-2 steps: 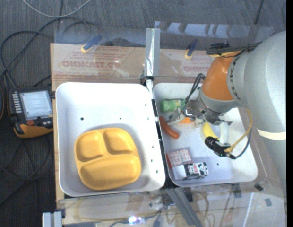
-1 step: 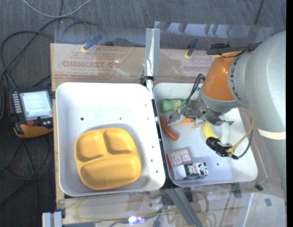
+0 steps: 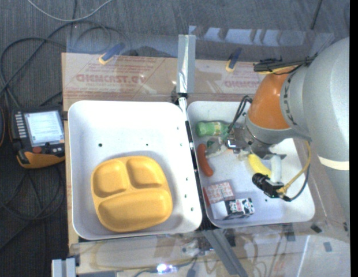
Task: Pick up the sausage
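The left bin [image 3: 86, 120] holds a yellow divided tray [image 3: 131, 193] and nothing of the task. In the right bin [image 3: 303, 209], the sausage [image 3: 205, 159] lies flat against the left wall, reddish and slanted — not yet lifted. Just right of it hangs the gripper [image 3: 220, 145], beside a green packet [image 3: 210, 128]; I cannot tell whether its fingers are open or closed, and nothing shows between them. Further right lies a yellow banana-like piece [image 3: 257, 165] under the arm [image 3: 271, 111]. By my reading the pick is unfinished — approach close, grasp and lift remaining.
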`<state>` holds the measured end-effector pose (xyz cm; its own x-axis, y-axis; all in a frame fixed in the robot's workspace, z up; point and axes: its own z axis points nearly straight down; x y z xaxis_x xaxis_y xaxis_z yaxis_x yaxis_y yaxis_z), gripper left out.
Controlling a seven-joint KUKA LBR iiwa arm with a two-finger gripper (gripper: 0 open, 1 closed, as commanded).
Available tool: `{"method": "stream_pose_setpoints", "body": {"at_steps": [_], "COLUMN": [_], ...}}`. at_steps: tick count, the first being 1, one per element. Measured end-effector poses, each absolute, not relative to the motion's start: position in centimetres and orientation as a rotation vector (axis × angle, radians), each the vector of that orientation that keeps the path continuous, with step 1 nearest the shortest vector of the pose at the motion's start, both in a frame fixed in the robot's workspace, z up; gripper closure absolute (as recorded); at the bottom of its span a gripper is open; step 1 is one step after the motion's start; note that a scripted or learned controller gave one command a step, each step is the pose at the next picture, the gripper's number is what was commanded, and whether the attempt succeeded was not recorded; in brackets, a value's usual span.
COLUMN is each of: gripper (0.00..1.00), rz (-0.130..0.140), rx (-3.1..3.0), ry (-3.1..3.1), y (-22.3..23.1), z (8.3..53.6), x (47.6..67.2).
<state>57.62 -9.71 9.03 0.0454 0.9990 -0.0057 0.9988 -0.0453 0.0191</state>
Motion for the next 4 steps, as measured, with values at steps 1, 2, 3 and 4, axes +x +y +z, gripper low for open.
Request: {"method": "stream_pose_setpoints", "body": {"at_steps": [1,2,3,4], "gripper": [0.0,0.0,0.0,1.0], "rz": [0.005,0.012,0.02,0.016], "rx": [2.284,2.195,2.329,2.334], "ry": [2.147,2.228,2.084,2.088], "y": [-9.7,-9.9,-9.5,-9.5], "z": [9.0,9.0,9.0,9.7], "x": [58.4,58.0,57.0,57.0]}}
